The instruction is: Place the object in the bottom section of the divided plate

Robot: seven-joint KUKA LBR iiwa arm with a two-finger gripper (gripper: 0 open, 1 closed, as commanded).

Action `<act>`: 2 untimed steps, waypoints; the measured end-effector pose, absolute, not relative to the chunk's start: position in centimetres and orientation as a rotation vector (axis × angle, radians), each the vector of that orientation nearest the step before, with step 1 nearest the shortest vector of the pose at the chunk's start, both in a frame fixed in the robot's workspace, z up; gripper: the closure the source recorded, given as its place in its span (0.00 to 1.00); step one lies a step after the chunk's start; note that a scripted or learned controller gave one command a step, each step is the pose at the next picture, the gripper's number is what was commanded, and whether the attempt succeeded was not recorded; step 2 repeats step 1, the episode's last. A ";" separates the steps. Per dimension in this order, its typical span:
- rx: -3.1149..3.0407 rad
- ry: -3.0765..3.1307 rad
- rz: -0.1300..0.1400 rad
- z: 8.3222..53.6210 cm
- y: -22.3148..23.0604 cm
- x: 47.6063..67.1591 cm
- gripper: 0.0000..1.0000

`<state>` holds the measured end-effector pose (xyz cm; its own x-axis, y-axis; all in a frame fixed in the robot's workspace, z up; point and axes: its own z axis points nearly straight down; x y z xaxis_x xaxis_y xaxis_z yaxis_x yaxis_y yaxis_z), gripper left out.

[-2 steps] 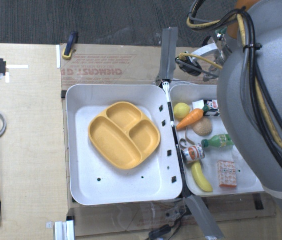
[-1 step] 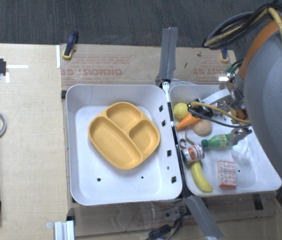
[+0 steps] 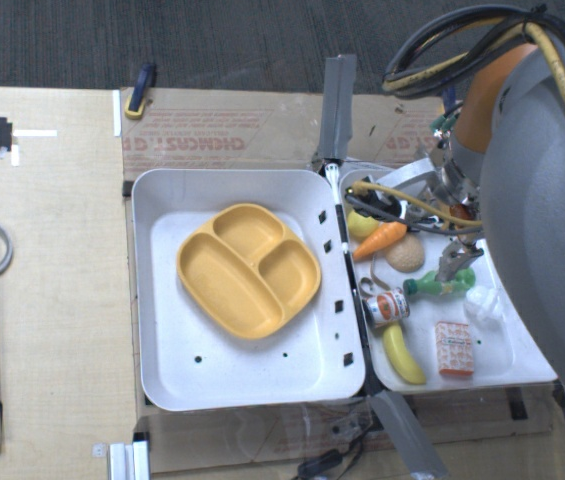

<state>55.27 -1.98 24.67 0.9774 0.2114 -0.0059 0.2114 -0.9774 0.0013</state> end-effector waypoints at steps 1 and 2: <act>3.124 0.331 -0.011 23.0 -5.9 49.3 0.00; 3.124 0.331 -0.011 23.0 -5.9 49.3 0.00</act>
